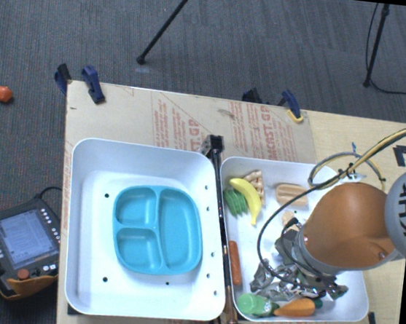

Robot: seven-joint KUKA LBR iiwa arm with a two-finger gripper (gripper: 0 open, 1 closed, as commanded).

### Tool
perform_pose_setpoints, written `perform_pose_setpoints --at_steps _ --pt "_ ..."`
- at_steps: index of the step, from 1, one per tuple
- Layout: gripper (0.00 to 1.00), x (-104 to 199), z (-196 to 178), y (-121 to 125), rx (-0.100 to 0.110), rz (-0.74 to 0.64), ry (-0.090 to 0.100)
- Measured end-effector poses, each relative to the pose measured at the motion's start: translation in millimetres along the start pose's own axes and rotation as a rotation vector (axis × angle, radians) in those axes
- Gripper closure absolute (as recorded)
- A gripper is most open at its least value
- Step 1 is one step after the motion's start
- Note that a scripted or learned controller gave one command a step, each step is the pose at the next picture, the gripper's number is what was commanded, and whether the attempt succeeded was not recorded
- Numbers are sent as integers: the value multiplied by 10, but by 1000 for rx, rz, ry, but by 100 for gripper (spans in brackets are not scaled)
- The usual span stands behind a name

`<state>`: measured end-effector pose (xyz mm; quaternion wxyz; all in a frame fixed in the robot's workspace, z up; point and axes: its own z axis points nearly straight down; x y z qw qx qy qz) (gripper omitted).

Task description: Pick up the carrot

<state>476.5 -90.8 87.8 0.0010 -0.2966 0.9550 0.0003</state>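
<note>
A: Down in the right bin's (358, 305) near corner — carrot (295, 307) lies against the wall, touching a green piece (251, 304). Claw (280, 281) sits just above it; can't tell if it's shut.

B: Risk?

A: Crowding — it could snag the green piece, or jam against the wall.

B: Counts?

A: Two bins, one blue tray (158, 230), one banana (249, 196), one carrot, one sausage-like stick (235, 263).

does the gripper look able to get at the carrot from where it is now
Probably yes. The gripper hangs low in the right bin, just left of the carrot, whose top is uncovered, though a green toy crowds its left end.
</note>
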Motion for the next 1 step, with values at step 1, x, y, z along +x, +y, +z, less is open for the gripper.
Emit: perform_pose_setpoints --at_steps 1 --pt "100 -122 3 1 -1 197 1"
